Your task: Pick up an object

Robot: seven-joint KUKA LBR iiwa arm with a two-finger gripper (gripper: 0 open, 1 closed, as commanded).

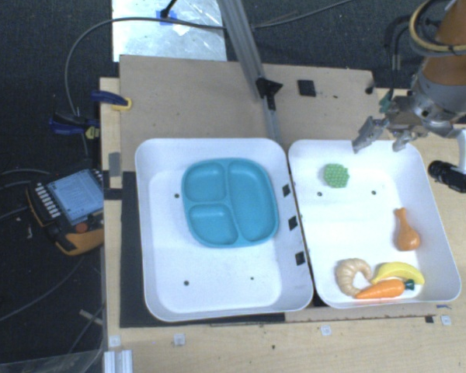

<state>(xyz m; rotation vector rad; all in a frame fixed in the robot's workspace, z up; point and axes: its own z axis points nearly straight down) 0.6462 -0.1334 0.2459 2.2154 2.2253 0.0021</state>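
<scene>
In the right bin (370, 224) lie a green bumpy ball (335, 176) near the back left, an orange pear-shaped toy (405, 231) at the right, and a heap at the front: a beige croissant (350, 273), a yellow banana (398, 271) and an orange carrot (382, 289). My gripper (384, 135) hangs over the bin's back edge, up and right of the green ball. Its fingers are spread apart with nothing between them.
The left bin (217, 231) holds a blue divided plate (230, 201). A grey pole (245, 41) slants across the cardboard behind the bins. Clamps (93, 111) and a handheld device (71, 207) lie off the bench to the left.
</scene>
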